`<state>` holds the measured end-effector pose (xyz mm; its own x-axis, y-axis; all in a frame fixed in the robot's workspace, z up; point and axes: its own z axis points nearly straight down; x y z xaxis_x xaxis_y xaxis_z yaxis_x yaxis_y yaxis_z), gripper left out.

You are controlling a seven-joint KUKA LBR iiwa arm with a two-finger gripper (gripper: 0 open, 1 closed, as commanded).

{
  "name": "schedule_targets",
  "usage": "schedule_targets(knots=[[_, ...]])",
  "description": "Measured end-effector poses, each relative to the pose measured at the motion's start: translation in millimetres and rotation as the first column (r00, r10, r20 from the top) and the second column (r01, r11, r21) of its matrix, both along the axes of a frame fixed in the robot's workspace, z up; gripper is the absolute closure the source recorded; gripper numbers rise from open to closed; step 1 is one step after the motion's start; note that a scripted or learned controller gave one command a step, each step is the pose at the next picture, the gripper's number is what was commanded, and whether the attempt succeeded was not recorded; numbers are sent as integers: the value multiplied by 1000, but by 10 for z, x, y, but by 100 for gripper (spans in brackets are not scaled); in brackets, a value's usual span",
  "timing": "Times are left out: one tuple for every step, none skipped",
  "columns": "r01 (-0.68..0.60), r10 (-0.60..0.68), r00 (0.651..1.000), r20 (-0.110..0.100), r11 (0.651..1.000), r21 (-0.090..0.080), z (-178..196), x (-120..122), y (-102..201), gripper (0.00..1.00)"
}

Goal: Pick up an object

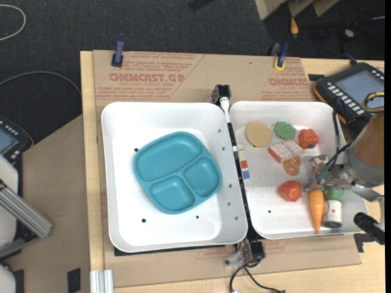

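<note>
The claw point(325, 177), its state impossible to tell, sits low in the right bin point(269, 221) just above the carrot point(316, 206), tomato point(291, 191) to the carrot's left.

Two bins sit side by side on the desk point(183, 72), touching along their inner edges. The left bin point(116, 163) holds a divided plate point(176, 171) near its middle. The right bin point(269, 218) holds the small things: at the far side a flat round cookie point(258, 134), with a broccoli piece point(284, 129) to its right and a pepper point(308, 138) further right. Nearer lie a wrapped snack point(283, 151) and a pretzel point(292, 165), then a tomato point(291, 191). A carrot point(316, 208) lies at the near right, just beside a small can point(333, 213). The end effector point(325, 174) sits over the bin's right side, just beyond the carrot.
</note>
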<state>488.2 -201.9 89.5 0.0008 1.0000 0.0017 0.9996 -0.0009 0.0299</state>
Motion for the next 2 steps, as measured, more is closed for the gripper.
schedule_targets(knots=[[-10, 10, 1000, -18, 1000, -3, 126, 1046, 376, 100], [1, -2, 1000, -24, 1000, -5, 788, 644, 163, 100]])
